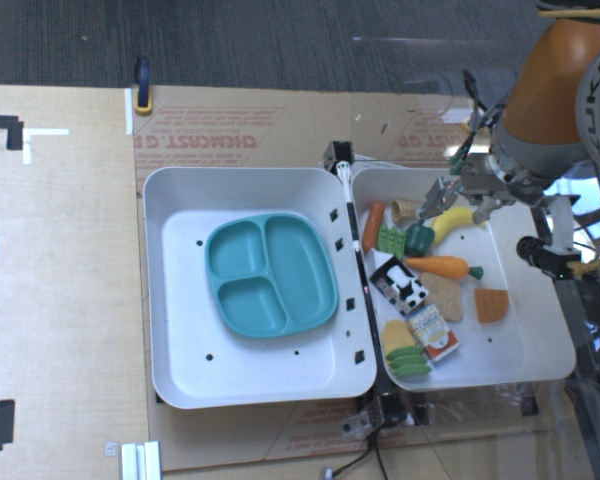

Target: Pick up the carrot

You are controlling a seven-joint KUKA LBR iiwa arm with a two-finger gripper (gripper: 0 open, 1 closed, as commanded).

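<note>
Camera view: arm (pixel 555 88) over right bin (pixel 540 358).

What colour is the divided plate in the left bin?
Teal, a light blue-green, plain with no pattern. The plate shows clearly in the camera view.

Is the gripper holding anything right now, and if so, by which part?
Nothing visibly held. The gripper hovers by the banana; the carrot lies apart in the right bin.

Dark grey carpet floor (pixel 280 28), light wooden bench top (pixel 60 298), cardboard sheet (pixel 240 133)
</note>
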